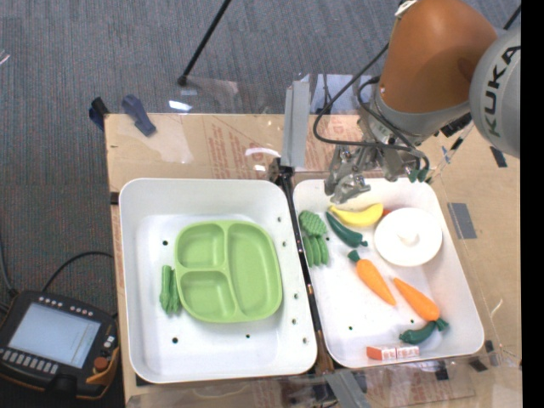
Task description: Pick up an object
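My gripper point(345, 187) hangs over the back left of the right bin point(463, 313), just above a yellow banana point(359, 215), with nothing between its fingers. A dark green cucumber point(344, 229) lies under the banana. Green bean pods point(314, 236) lie against the bin's left wall. Two orange carrots point(375, 280) point(416, 300) lie in the middle, and a white round lid point(409, 236) sits to the right. A small red and white box point(393, 353) rests at the front.
The left bin point(144, 202) holds a green divided plate point(228, 271) with a green pod point(168, 290) beside it. A grey upright post point(294, 130) stands behind the bins. A teach pendant point(55, 338) lies at lower left.
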Robot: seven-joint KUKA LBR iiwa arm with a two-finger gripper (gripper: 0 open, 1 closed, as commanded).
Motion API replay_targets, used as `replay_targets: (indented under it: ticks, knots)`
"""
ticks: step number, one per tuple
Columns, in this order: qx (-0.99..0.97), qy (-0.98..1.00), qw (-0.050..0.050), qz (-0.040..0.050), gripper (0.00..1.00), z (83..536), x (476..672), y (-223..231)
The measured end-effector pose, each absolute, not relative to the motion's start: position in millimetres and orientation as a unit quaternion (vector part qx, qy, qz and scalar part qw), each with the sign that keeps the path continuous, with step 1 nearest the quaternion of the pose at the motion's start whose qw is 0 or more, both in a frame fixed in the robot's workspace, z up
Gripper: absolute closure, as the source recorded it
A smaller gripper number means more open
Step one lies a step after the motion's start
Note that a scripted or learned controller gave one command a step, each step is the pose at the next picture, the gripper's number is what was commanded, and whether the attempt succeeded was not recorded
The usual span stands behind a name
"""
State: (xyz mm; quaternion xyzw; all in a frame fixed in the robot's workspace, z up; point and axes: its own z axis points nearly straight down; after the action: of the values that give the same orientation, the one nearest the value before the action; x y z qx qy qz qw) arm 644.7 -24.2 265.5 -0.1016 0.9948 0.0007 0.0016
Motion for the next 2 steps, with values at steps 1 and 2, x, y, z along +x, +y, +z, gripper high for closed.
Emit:
replay_targets:
  ticks: [1, 2]
  knots:
    - [-0.1, 0.995, 0.004, 0.0016, 1.0, 276.5, 646.0, -24.2]
    - [-0.099, 0.995, 0.007, 0.0024, 1.0, 286.7, 647.1, -24.2]
